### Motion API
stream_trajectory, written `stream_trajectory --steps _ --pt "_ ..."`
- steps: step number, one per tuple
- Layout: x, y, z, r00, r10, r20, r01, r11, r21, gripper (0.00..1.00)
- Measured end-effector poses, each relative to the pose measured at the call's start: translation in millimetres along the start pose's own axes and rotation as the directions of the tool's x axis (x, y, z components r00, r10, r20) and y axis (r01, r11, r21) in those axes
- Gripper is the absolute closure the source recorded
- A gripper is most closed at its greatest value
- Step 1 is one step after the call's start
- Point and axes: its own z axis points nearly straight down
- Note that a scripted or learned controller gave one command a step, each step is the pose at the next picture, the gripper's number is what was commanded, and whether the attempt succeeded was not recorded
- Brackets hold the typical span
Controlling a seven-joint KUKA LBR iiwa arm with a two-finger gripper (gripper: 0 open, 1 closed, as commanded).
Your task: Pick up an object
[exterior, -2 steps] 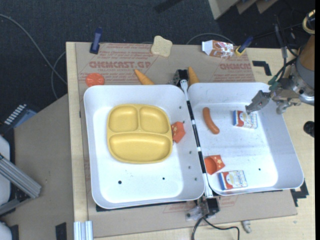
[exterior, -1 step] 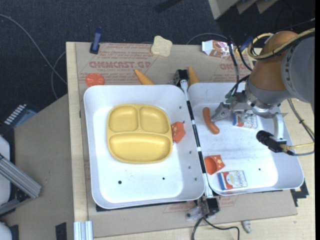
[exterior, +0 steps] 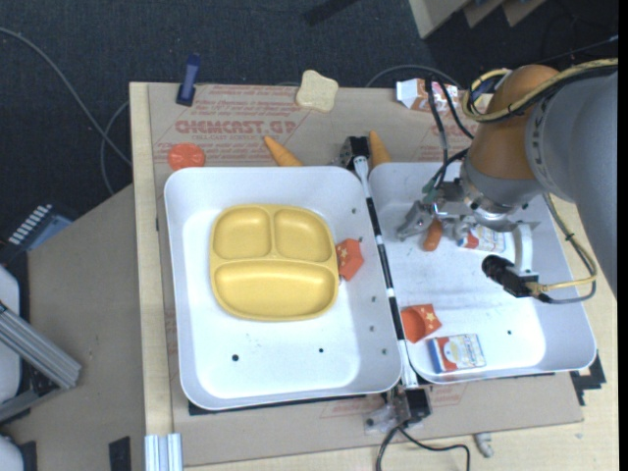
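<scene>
Grasp approach stage, by my read: nothing lifted yet, gripper low in the right bin.

Left to right. Desk [exterior: 147,263] carries both bins. On the bare board above the left bin: blue marker-like item [exterior: 187,78] at 11 o'clock, small orange disc [exterior: 183,155] below it, orange carrot-like piece [exterior: 282,152] and tan bread-shaped toy [exterior: 317,89] toward 12 o'clock. Left bin [exterior: 196,361] holds a yellow divided tray [exterior: 274,261]; a small red-orange packet [exterior: 349,257] lies at the tray's 3 o'clock, just beside it.

Right bin [exterior: 559,346]: red packet [exterior: 421,321] near the shared rim, white-blue carton [exterior: 458,352] at its 5 o'clock, close. Gripper [exterior: 432,226] is down at the bin's upper part, fingers spread apart, and a small orange object [exterior: 431,237] sits right at the tips. Looks like the target; cannot tell if it is truly between the fingers or just beside them, so not calling it held.

Next move calls for centring over the orange object, closing, then a straight lift.

In the way: the bin's top wall is close at 12 o'clock; a black cable part [exterior: 508,275] trails at the gripper's 4 o'clock; the arm hides whatever is under the wrist.
</scene>
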Motion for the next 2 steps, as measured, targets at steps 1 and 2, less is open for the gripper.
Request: stream_trajectory --steps 1,2 --pt "-0.2 -0.1 -9.6 1.000 0.001 0.001 -0.001 1.000 -0.001 1.00" --pt "61.7 -53.9 -100.0 1.000 0.000 0.000 0.000 1.000 0.000 1.00"
